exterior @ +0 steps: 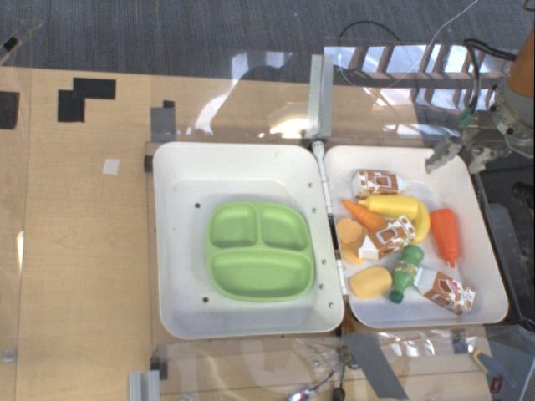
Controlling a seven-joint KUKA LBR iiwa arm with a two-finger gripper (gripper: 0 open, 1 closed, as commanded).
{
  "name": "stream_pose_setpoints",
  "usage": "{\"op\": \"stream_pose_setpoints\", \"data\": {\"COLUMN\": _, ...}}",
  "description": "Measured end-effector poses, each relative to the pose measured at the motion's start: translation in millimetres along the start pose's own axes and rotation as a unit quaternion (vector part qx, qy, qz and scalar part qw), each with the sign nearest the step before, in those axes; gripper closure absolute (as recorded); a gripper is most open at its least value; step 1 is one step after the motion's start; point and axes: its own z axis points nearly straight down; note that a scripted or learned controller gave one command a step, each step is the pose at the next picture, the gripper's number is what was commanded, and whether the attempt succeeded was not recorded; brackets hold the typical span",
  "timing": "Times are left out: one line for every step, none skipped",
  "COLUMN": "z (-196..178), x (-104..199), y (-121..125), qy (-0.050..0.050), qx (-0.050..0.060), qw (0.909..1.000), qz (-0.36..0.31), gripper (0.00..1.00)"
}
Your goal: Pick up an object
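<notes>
The right bin (485,303) holds a heap of toy foods: an orange carrot (364,215), a yellow banana (401,206), a red-orange bottle (446,233), a green bottle (405,274) and a round yellow-orange fruit (370,282). Among them lie three brown-and-white cartons, one at the back (375,180), one in the middle (393,235) and one at the front right (450,294). My gripper (458,150) hangs over the bin's far right corner, apart from every item, with nothing seen in it.
The left bin (175,174) holds a green divided plate (260,250). A grey divider wall (328,224) runs between the bins. A metal rack (401,65) and cables stand behind the right bin. Bare wooden bench extends to the left.
</notes>
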Motion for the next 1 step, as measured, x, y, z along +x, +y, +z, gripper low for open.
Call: {"op": "stream_pose_setpoints", "data": {"z": 101.2, "x": 51.6, "y": -22.2, "qy": 0.000, "qx": -0.001, "qw": 0.9977, "qz": 0.068, "gripper": 0.00}}
